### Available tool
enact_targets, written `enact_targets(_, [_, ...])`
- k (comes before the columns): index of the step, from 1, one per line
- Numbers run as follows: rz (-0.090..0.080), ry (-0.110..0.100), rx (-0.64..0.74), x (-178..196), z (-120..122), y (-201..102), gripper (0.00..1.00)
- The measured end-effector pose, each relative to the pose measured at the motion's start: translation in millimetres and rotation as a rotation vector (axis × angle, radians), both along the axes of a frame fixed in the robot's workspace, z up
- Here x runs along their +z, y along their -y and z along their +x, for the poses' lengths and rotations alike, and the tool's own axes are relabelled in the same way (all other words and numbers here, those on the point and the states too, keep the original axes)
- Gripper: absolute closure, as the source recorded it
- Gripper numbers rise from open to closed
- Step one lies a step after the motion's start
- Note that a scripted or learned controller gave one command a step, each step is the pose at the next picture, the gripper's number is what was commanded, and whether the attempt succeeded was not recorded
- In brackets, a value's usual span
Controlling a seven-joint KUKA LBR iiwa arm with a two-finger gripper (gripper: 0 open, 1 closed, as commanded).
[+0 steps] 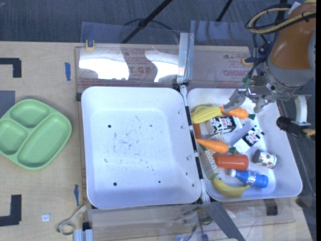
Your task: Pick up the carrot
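carrot [213,145] amid bananas [205,113], red bottle [231,161]

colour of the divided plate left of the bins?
Light green. The divided plate has three compartments and sits on the wooden bench; the camera view shows it clearly.

I see two orange carrots in the right bin [293,182]. One carrot [213,145] lies flat near the bin's left wall, tip pointing left. A smaller carrot [237,112] lies farther back, beside a yellow banana [203,113].

The end effector [248,103] hangs low from the right, fingers spread apart.
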State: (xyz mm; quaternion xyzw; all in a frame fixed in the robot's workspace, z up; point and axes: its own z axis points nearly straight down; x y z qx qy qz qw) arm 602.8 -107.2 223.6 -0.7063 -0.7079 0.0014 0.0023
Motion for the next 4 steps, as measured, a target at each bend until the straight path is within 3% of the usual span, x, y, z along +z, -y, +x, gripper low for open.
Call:
enact_targets(1, [-0.002, 0.004, -0.150, -48.4, 47.5, 32.9, 0.00])
enact_targets(2, [0.000, 0.002, -0.047, -132.3, 57.8, 74.1, 0.00])
enact_targets(3, [-0.001, -0.012, -0.046, -127.0, 54.9, 75.0, 1.00])
enact_targets(4, [0.001, -0.012, -0.102, -35.6, 51.2, -4.8, 1.00])
